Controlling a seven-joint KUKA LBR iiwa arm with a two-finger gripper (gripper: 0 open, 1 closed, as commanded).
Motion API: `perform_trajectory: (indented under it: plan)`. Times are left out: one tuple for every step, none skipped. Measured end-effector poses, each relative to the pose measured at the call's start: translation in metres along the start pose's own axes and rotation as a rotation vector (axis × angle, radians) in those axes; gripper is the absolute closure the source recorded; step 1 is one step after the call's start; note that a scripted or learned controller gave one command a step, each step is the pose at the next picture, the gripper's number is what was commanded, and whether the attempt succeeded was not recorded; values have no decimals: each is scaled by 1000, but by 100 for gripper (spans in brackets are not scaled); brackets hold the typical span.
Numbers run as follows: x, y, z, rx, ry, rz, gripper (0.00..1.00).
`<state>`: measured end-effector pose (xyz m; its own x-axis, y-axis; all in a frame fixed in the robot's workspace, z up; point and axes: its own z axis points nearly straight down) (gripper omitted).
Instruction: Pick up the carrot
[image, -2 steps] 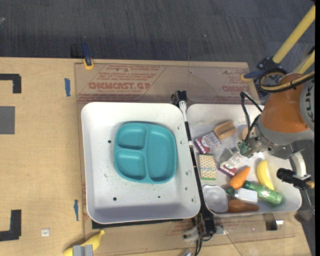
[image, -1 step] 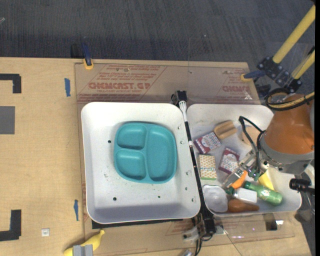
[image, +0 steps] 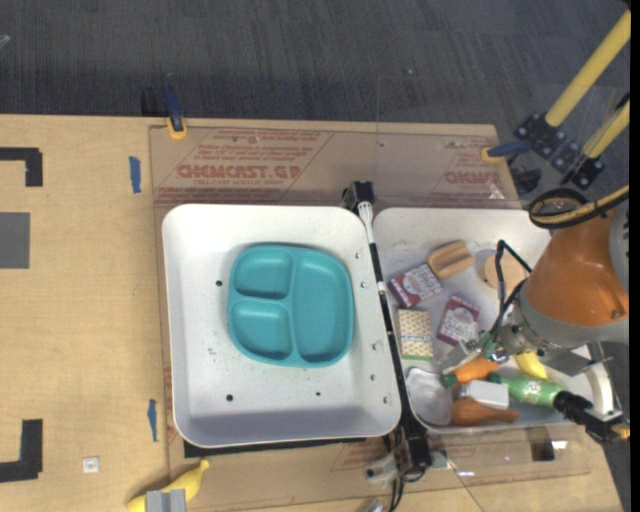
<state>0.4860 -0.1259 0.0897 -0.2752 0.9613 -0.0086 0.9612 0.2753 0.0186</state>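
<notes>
The carrot (image: 471, 372), a small orange piece with a green tip, lies in the right bin (image: 400, 240) near its front, among other toy foods. The arm reaches in from the right, its orange band (image: 575, 280) above the wrist. My gripper (image: 497, 346) hangs low over the clutter, just above and to the right of the carrot, close to its green end. The wrist hides the gripper's tips, and I cannot make out whether anything sits between them.
The left bin (image: 190, 300) holds a teal divided plate (image: 292, 304). Around the carrot lie a green bottle (image: 530, 392), a yellow banana (image: 533, 366), a brown-orange piece (image: 484, 411), a white block (image: 490, 393), small packets (image: 415, 285) and a tan bread piece (image: 450, 260).
</notes>
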Motion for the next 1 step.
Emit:
perform_trajectory:
  plan:
    - [-3,3,-12,-10,-11,3,100]
